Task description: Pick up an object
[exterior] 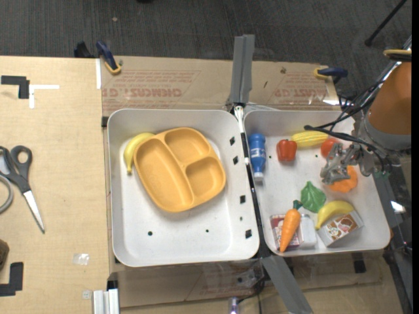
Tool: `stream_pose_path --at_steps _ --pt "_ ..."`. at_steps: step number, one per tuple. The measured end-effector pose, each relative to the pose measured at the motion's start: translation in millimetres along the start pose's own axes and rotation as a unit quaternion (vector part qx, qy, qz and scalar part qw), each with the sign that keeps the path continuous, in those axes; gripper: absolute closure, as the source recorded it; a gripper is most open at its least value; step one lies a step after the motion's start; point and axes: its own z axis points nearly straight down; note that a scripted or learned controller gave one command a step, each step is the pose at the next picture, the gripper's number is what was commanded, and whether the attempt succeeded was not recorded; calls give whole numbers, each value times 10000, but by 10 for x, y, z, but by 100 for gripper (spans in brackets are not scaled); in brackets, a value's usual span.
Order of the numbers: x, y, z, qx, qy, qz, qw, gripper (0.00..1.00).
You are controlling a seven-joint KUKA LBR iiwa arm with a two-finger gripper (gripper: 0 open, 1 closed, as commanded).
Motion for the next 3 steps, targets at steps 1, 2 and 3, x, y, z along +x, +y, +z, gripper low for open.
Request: stream_pose_path --at_steps 1,2,3 --pt "0 0 0 1 1 -1 10000 0" --pt "260 53 97 1 26 -361 9993 0" --pt "241 57 -10 9 -2 -367 9993 100"
